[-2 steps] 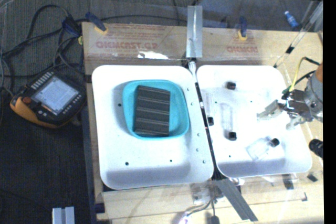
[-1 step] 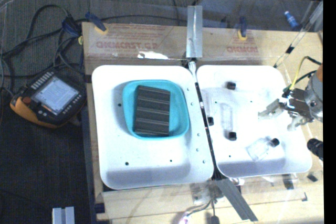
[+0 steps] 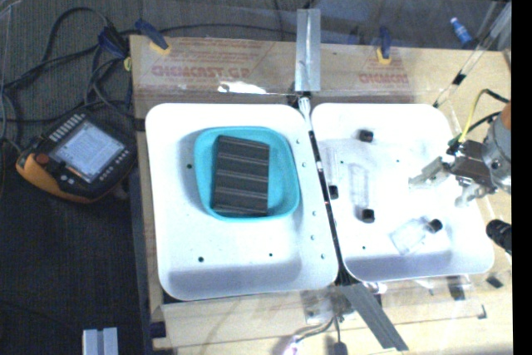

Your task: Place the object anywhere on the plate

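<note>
Plate point(image 3: 287, 187): a teal plate is seen in the left bin point(image 3: 174, 253), near its middle.
Object point(image 3: 241, 175): a dark ribbed block is seen lying flat on the plate, tilted slightly.
Gripper point(image 3: 449, 179): it is seen at the right bin's point(image 3: 399, 258) right edge, above the bin floor; whether the jaws are released or clenched cannot be told.
Right bin: small black pieces point(image 3: 365, 135) and clear plastic items point(image 3: 357, 183) are scattered in it.
Surface point(image 3: 249, 71): both bins are carried side by side on it.

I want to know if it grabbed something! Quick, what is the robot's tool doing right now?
Tool: over the right bin's right edge; nothing seen held; open or closed cannot be told.
</note>
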Motion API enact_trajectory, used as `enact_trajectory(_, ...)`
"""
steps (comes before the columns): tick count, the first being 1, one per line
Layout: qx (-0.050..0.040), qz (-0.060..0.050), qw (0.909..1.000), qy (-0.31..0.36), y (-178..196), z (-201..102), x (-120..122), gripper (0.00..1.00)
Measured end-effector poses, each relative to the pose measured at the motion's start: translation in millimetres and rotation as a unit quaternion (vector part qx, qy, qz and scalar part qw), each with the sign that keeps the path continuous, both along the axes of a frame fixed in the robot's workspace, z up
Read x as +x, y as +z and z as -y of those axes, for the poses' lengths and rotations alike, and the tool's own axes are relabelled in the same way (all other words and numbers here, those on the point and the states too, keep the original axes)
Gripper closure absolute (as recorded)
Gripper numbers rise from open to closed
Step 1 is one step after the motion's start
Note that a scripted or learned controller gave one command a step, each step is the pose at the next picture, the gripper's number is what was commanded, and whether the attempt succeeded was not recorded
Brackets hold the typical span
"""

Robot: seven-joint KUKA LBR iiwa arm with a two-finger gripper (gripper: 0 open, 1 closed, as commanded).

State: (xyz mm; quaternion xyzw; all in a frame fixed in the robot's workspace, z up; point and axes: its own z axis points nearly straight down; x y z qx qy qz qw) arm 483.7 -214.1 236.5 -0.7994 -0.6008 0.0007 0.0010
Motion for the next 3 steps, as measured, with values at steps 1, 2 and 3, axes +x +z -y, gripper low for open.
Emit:
enact_trajectory(1, 0.0, 0.0, 1.0, 0.0, 0.0, 0.0, 0.0, 0.0)
enact_trajectory(2, -0.0008, 0.0, 0.9992, -0.039, 18.7, 2.6, 2.5, 0.0)
enact_trajectory(3, -0.0011, 0.0, 0.9986, -0.053, 28.5, 0.6, 29.0, 0.0)
